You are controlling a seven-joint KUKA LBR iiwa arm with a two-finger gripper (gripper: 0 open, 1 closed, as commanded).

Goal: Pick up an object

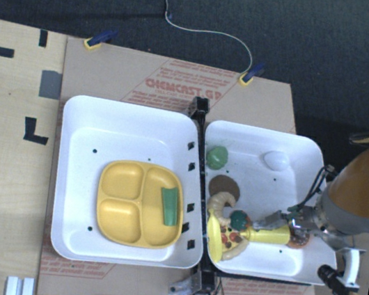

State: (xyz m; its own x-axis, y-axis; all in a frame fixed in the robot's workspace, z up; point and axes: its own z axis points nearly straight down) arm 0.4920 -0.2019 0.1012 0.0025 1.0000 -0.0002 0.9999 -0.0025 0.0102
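My gripper (295, 232) is low in the right bin (309, 148), near its right wall, at the right end of a yellow stick-shaped toy (264, 235). Nothing can be made out as held. Left of it lie a pizza-slice toy (228, 243), a small green and orange piece (237, 220), a beige curved piece (219, 202) and a brown disc (224, 186). Further back in that bin are a green ball (217, 157) and a white oval object (275, 159). The arm's orange band (362, 182) hangs over the bin's right edge.
The left bin (77, 114) holds a yellow divided plate (128, 204) with a green block (170, 206) lying on its right compartment. A black divider clamp (200, 107) sits where the bins meet. A thin cable (191, 28) loops over the dark floor behind.
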